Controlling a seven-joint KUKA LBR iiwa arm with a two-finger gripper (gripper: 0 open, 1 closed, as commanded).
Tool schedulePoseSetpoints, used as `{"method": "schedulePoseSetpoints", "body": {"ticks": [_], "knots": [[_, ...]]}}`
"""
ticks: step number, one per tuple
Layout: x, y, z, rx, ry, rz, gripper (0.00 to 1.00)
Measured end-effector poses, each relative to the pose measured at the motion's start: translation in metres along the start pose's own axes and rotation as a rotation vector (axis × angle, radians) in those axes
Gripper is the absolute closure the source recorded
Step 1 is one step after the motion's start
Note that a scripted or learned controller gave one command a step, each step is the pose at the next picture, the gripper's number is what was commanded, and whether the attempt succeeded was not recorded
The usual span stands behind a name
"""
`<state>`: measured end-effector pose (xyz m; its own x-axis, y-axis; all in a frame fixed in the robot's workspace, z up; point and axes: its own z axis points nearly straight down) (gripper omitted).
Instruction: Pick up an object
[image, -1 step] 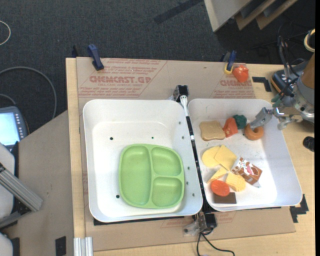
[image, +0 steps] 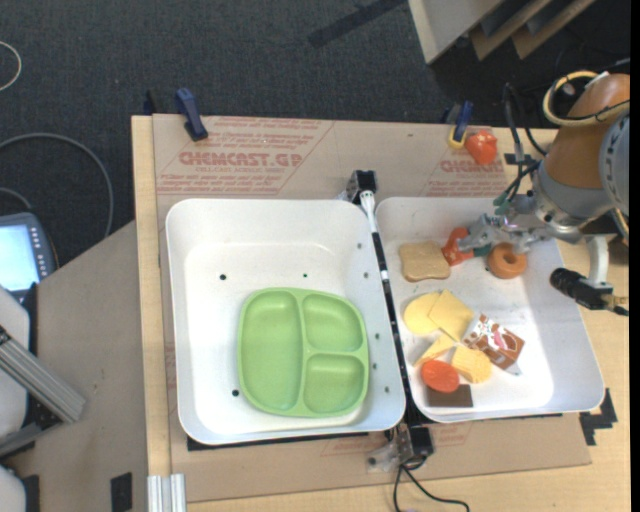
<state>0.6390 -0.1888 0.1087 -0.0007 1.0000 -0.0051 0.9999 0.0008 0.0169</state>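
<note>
The right bin (image: 570, 390) holds several toy foods. A slice of toast (image: 424, 262) lies near its back left. Yellow cheese pieces (image: 441, 315) sit in the middle, with a red tomato (image: 439, 375) on a brown block (image: 451, 397) at the front. A brown doughnut (image: 507, 262) lies at the back, and a red-and-white snack packet (image: 495, 343) rests right of the cheese. My gripper (image: 487, 236) hangs low over the back of this bin, between the toast and the doughnut. A small red piece (image: 457, 244) sits at its left tip; I cannot tell whether this is a toy or part of the gripper.
The left bin (image: 200, 300) holds a green divided plate (image: 302, 351). Blue clamps (image: 190, 112) and an orange clamp (image: 481, 147) sit on the bench's back edge. A black divider (image: 380, 270) runs between the bins. A black part (image: 577, 288) juts over the right bin's right rim.
</note>
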Motion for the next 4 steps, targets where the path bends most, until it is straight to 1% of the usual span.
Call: {"method": "schedulePoseSetpoints", "body": {"ticks": [1,2,3,4], "knots": [[0.084,0.031,-0.031,0.009,0.007,-0.008,0.00],[0.149,-0.031,-0.081,0.018,0.009,-0.006,0.00],[0.164,-0.091,-0.286,-0.003,0.006,-0.002,0.00],[0.226,-0.161,-0.191,0.031,0.007,-0.005,0.00]]}}
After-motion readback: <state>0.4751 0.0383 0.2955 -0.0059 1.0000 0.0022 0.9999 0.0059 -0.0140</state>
